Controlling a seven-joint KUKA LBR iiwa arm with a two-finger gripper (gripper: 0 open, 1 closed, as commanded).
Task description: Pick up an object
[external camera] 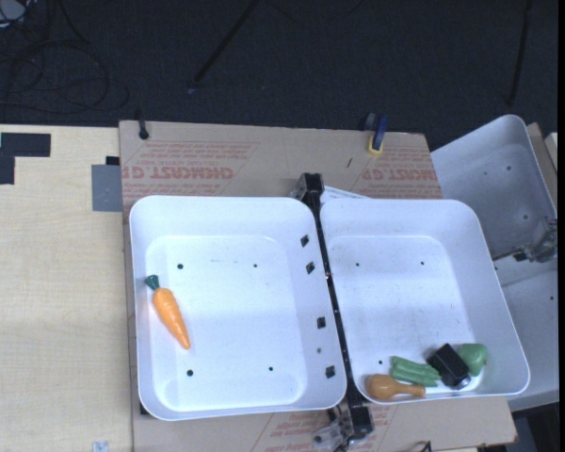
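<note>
You were at the outset: nothing lifted. The toy carrot [170, 316] lay alone by the left bin's [221, 213] left wall, the easiest target. I could not tell the hand's state. Next called for a descent over the carrot.

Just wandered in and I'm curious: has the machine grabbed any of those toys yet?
Nothing looks picked up yet. The toy carrot lies in the left bin; the green pieces, black block and orange gourd-shaped toy lie in the right bin's corner. The whole grab remains.
</note>
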